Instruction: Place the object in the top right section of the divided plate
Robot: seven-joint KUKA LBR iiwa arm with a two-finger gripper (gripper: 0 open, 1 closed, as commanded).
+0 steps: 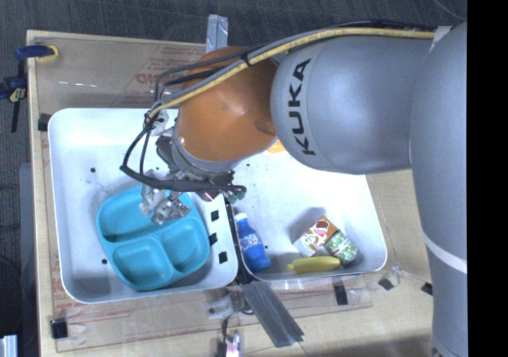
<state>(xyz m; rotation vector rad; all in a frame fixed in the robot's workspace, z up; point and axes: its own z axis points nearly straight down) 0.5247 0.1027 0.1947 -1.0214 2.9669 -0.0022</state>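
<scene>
A blue divided plate [152,240] lies in the left white bin [75,189], toward its front. My gripper [163,206] hangs low over the plate's upper right section, its metal fingers close above the rim there. I cannot make out any object between the fingers, and the wrist hides most of that section. The grey arm with its orange band [226,117] reaches across from the right and covers the back of both bins.
In the right bin [361,197] lie a blue bottle [250,243], a yellow banana [316,265] and a small printed packet [325,238] near the front. Black cables [139,153] loop down beside the wrist. A wall between the bins runs just right of the plate.
</scene>
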